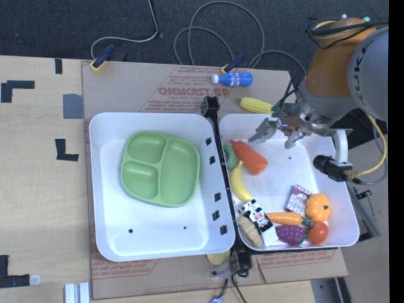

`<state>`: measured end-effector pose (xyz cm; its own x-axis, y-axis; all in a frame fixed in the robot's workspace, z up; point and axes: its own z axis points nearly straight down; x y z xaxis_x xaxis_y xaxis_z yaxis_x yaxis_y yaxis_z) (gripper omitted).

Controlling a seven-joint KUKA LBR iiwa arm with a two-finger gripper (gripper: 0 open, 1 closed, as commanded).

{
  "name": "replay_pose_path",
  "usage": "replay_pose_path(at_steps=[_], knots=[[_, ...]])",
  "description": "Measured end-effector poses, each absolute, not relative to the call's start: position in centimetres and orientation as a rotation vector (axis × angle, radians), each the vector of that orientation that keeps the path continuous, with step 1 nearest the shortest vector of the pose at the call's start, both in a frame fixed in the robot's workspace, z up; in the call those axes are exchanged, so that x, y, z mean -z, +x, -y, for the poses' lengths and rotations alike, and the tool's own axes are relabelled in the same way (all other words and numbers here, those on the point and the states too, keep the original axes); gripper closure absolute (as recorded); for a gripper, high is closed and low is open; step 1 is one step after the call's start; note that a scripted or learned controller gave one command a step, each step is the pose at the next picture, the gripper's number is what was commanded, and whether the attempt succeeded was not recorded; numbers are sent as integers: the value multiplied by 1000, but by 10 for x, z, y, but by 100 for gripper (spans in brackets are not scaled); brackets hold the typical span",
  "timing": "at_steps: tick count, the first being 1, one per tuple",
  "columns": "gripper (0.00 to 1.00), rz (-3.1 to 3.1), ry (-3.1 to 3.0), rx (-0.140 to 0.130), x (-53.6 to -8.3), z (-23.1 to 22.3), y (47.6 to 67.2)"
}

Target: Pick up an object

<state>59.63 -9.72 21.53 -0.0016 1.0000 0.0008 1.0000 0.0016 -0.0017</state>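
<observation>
The arm (353, 55) leans in from the right, and its gripper (278, 134) hangs over the far end of the right bin (344, 197). The jaws are spread, 1 finger angled down-left and the other down-right, and nothing sits between them. As far as I can judge, the pick has not happened yet: everything lies loose in the bin.

The closest candidate is the orange carrot-like piece (249, 158), lying just below and left of the jaws, with a green piece (230, 158) at its left end against the bin wall. Below that lies a yellow banana (238, 185). Further toward the near edge is a cluster: a small black-and-white cow-patterned toy (254, 214), a slim orange carrot (284, 219), a bunch of purple grapes (290, 233), a red tomato (317, 232), an orange pumpkin (317, 207) and a little pink packet (296, 200). These crowd together, several touching.

The left bin (107, 232) carries a green divided plate (160, 168). Out on the surface (38, 188), beyond the bins, lie a blue bottle (232, 79) and a yellow corn-like piece (255, 105).

So what remains is nearly the whole job: lower onto 1 item, close, and lift. I cannot tell from this slant how high the jaws ride above the bin floor.
</observation>
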Motion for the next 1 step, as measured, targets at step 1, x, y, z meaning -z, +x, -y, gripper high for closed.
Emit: replay_pose_path(at_steps=[1], knots=[[0, 2225, -2225, -1, -79, 118, 606]])
